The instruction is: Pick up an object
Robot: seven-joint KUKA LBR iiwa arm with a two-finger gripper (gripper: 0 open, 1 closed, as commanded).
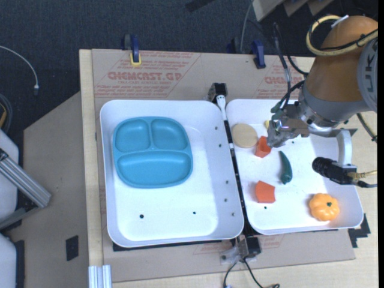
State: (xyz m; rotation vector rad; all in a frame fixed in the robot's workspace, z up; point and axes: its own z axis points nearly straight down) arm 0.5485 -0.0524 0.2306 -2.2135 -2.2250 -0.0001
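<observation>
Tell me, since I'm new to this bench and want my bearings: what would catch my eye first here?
The big blue divided plate fills much of the left bin. In the right bin, an orange pumpkin glows at the near right corner. The grey and orange arm reaches in from the right, its gripper right above a small red piece beside a tan round item.

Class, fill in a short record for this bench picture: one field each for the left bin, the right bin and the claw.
left bin: blue divided plate
right bin: beige round piece, two red blocks, green pepper, orange pumpkin
claw: low over the upper red block; grip unclear
</observation>
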